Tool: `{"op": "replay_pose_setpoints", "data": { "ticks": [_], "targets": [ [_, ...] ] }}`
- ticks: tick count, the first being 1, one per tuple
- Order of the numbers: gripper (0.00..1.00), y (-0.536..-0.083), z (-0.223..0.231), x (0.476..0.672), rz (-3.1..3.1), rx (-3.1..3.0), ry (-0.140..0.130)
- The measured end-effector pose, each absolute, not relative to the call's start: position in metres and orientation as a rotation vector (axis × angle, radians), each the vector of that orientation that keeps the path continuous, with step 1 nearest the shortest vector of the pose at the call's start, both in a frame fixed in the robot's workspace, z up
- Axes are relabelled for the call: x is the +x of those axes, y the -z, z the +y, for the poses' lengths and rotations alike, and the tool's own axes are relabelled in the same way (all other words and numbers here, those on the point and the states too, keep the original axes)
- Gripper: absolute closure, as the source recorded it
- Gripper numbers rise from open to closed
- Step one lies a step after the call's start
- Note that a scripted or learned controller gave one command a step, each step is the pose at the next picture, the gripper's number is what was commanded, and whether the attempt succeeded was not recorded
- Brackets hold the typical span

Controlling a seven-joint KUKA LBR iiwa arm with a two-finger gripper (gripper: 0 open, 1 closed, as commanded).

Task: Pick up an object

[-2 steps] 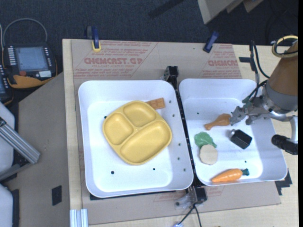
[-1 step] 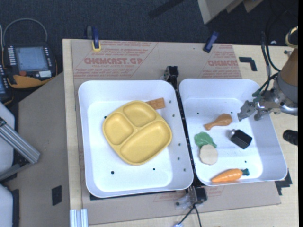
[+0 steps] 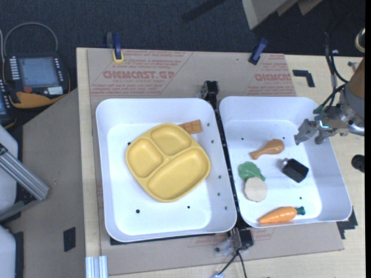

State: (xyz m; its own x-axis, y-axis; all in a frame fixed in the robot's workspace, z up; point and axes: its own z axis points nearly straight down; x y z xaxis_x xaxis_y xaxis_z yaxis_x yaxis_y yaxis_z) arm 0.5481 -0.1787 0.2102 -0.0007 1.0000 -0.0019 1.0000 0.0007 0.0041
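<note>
The right bin (image 3: pixel 324 210) holds a toy chicken drumstick (image 3: pixel 268 149), a small black block (image 3: pixel 295 170), a green leafy piece (image 3: pixel 249 170), a pale round piece (image 3: pixel 255 189) and an orange carrot (image 3: pixel 280 214). My gripper (image 3: pixel 311 131) hangs over the bin's upper right edge, up and to the right of the black block, and nothing shows between its fingers. The fingers look spread apart.
The left bin (image 3: pixel 116 184) carries a yellow divided plate (image 3: pixel 168 161) with a small brown block (image 3: pixel 191 126) by its upper edge. A cardboard sheet (image 3: pixel 174 68) lies under both bins. Cables and a pendant (image 3: pixel 36 77) lie off the bench.
</note>
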Motion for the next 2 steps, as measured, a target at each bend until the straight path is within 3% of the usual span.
{"op": "replay_pose_setpoints", "data": {
  "ticks": [2],
  "targets": [
    [1.0, -0.203, -0.064, 0.554, 2.23, 2.218, 0.0]
  ]
}}
